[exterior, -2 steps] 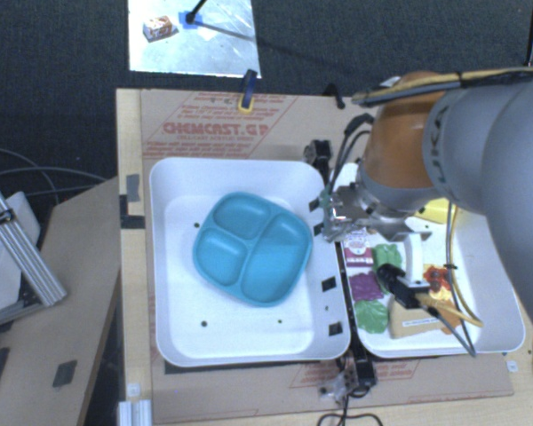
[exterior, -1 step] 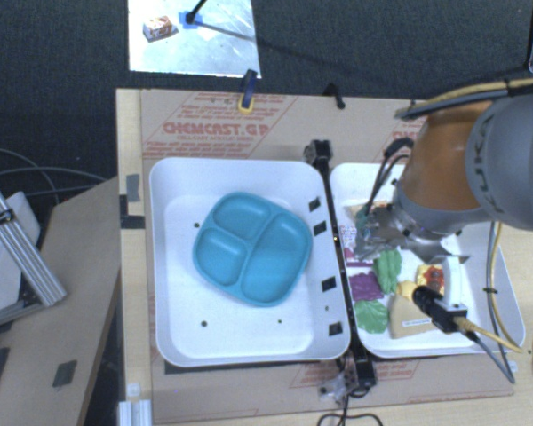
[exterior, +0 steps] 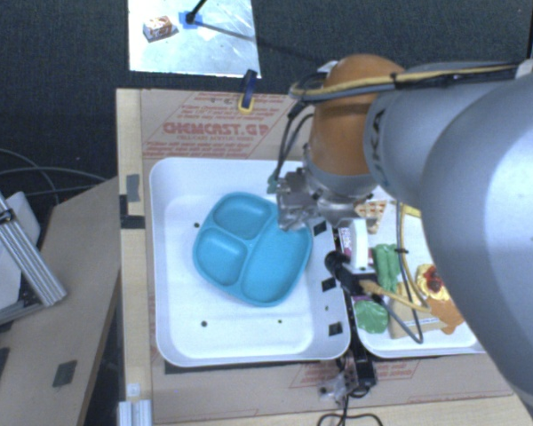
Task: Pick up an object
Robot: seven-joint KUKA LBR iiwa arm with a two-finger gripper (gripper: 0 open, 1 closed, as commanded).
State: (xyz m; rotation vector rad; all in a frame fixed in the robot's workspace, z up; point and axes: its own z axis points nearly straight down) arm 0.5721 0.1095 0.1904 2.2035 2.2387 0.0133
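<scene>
I see the blue plate [exterior: 251,260] mid left bin [exterior: 173,327], open white floor around it, most toward the near rim. My gripper [exterior: 293,209] sits at the plate's far-right edge; grip unreadable.

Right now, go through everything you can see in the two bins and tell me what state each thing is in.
Blue divided plate: lying flat in the left bin, right side up, compartments bare.
Left bin: holds the plate.
Right bin: holds several small items, green and orange among them, partly under the arm.
Gripper: over the plate's upper right edge.
</scene>
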